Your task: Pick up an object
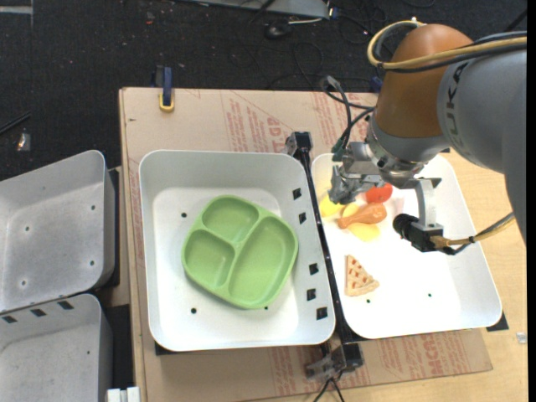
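Grasp step in hand: the pincer (345, 189), its spread not discernible, is lowered over the small orange, red and yellow plastic toy foods (365, 215) in the right white bin (469, 291); next, seemingly, closing and lifting.

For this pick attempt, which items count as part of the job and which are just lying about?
Job:
gripper, down in the right bin
red piece
orange piece
yellow piece
waffle slice

Lying about:
green plate in the left bin
blue clamp
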Motion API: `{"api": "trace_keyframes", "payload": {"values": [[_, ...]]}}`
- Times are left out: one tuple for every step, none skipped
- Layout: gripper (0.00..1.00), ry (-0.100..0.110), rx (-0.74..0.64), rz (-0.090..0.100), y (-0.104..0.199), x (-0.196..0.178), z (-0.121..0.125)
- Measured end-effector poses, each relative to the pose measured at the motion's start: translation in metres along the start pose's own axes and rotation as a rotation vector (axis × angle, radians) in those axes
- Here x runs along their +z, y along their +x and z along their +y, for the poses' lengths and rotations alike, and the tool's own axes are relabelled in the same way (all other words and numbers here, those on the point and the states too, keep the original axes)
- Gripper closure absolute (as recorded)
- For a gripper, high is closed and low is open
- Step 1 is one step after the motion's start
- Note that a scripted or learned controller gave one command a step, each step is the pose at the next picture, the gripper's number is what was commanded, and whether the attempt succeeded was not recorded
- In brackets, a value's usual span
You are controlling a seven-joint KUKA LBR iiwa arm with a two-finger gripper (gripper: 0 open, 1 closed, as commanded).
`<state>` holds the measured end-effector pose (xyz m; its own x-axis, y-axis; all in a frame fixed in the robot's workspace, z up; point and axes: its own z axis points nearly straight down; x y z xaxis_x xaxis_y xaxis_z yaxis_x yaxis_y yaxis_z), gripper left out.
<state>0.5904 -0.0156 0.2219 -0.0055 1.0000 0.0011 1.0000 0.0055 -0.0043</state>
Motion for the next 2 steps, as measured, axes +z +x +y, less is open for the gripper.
{"api": "trace_keyframes", "payload": {"values": [[1.00, -0.001, 0.000, 0.000, 0.049, 0.002, -0.015], [1.00, 0.000, -0.001, 0.000, 0.086, 0.005, -0.046]]}}
